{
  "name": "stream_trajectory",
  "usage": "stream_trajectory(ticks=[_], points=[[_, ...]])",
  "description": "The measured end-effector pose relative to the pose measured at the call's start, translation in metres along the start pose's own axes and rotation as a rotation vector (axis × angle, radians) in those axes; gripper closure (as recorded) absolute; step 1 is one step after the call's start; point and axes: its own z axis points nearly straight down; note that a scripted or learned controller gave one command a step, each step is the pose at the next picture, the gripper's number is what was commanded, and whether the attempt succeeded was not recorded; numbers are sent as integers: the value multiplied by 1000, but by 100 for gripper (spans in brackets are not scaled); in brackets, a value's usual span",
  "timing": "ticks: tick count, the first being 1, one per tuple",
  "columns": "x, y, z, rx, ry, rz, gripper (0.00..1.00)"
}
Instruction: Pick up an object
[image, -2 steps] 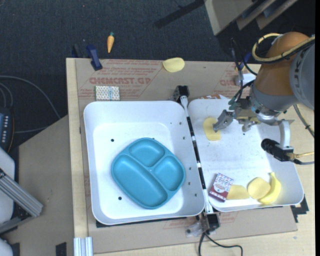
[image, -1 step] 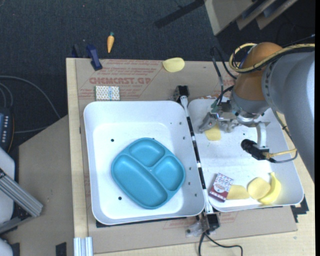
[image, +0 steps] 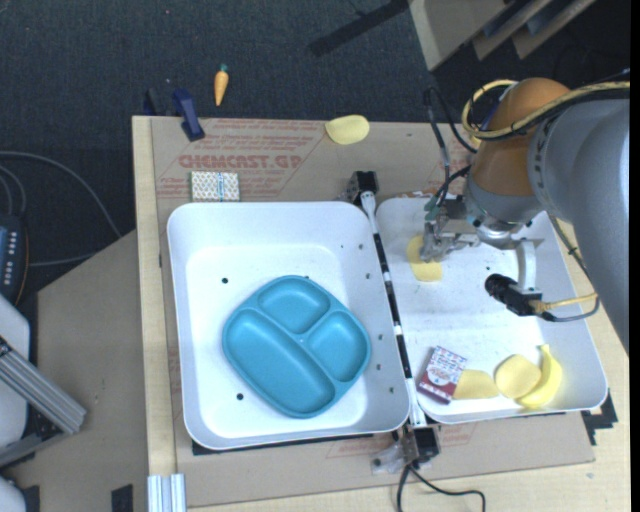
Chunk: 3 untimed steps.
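on the bench, the right bin (image: 596, 375) holds a pale yellow piece (image: 426, 262) beneath the gripper (image: 434, 243). i cannot tell its state. the piece looks light and soft; take it across its middle.

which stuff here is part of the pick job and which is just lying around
In the job:
- gripper, low in the right bin
- small yellow piece just under it
- red packet
- yellow pieces in the near corner

Lying about:
- blue divided tray in the left bin
- yellow lump, patterned packet and toy carrot, outside the bins
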Motion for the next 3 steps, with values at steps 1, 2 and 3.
stream_trajectory(ticks=[1,2,3], points=[[0,0,0,1,0,0,0],[-9,27,10,1,-1,-1,0],[-85,-15,-13,4,-2,2,0]])
